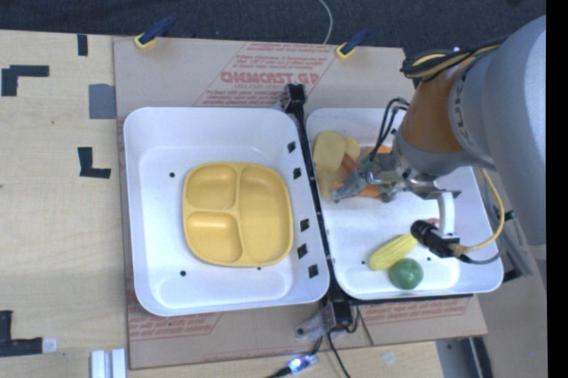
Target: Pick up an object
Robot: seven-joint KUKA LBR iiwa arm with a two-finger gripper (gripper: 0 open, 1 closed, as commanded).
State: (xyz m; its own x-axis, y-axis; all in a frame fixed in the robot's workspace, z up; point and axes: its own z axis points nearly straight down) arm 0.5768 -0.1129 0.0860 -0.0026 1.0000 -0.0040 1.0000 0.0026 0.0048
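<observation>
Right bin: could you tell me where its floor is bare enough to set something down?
The right bin has bare floor in its middle, between the gripper above and the corn and green ball below. Its upper left is crowded: yellow pieces lie under the gripper.

Arm (444, 114) reaching in from the right, claw (348, 190) low in the right bin (470, 279), by its left wall, beside pale yellow food (327, 150) and an orange bit (380, 156). Corn (391, 251) touches a green ball (407, 273) near the front edge. Yellow plate (238, 214) sits mid left bin (151, 145).
</observation>
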